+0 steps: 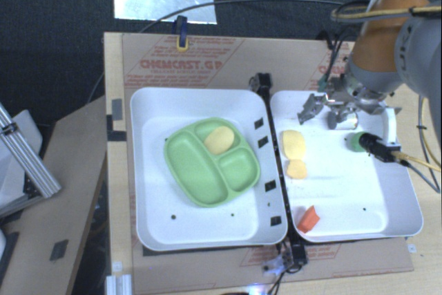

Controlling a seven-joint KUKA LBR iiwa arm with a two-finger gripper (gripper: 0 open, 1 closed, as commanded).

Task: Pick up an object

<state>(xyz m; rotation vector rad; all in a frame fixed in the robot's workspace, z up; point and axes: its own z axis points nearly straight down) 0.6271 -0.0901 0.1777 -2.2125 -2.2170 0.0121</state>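
Note:
My gripper (323,114) hangs over the back of the right bin (394,214), its two grey fingers spread apart with nothing between them. Just below it and to the left lie two yellow pieces: a larger one (293,144) and a smaller one (297,168). An orange-red wedge (308,218) rests near the bin's front left corner. A green round object (355,142) sits to the right of the gripper, partly behind a black cable fitting. In the left bin (148,148) a green divided plate (207,166) carries a yellow lump (219,139).
A black clip-studded divider (273,155) separates the two bins. The bins stand on a cardboard sheet (186,59). Cables (407,161) trail off the arm across the right bin's right side. A metal frame (24,155) stands at the far left.

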